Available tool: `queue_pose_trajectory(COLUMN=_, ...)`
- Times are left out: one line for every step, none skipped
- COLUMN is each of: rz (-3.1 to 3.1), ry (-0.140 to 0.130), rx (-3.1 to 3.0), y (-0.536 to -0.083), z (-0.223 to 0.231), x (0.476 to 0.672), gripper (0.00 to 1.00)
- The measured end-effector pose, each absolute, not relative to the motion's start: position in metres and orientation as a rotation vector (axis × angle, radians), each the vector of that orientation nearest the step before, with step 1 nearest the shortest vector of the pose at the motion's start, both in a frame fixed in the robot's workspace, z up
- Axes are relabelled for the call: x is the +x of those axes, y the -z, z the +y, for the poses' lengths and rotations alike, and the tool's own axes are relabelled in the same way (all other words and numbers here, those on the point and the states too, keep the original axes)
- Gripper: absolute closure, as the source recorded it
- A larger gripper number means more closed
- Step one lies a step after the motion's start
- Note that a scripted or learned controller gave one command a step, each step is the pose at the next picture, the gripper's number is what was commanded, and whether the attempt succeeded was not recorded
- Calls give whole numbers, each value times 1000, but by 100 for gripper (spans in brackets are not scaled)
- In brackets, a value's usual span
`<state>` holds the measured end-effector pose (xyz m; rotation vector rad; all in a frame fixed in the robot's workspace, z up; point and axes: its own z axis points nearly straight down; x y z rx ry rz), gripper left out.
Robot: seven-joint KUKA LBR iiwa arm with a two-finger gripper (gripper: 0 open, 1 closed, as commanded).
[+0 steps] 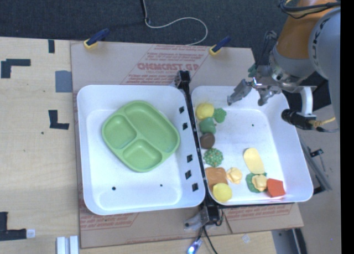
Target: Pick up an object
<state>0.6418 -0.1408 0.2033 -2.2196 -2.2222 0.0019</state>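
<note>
Along the near edge of the right bin (287, 136) lie a yellow ball (222, 192), an orange block (215, 175), a red block (275, 187) and a pale yellow piece (254, 160). Farther up its left wall sit a green broccoli (213, 156), a brown piece (207, 140) and a yellow lemon (204, 109). The left bin (91, 136) holds a green divided tray (140, 135). Over the right bin's far edge hangs the end effector (250, 93), fingers spread wide, holding nothing.

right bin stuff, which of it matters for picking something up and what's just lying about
For the job:
claw, open, above the right bin
yellow ball
brown ball
orange block
red block

Lying about:
green tray in the left bin
blue clamps
cable
</note>
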Motion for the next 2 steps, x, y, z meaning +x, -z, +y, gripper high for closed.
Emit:
queue_pose_trajectory(rz=-2226, ry=-3, rx=-2211, y=-188, z=-60, x=631, gripper=0)
queue_pose_trajectory(rz=-2224, ry=-4, rx=-2213, y=-195, z=-14, x=593, gripper=0)
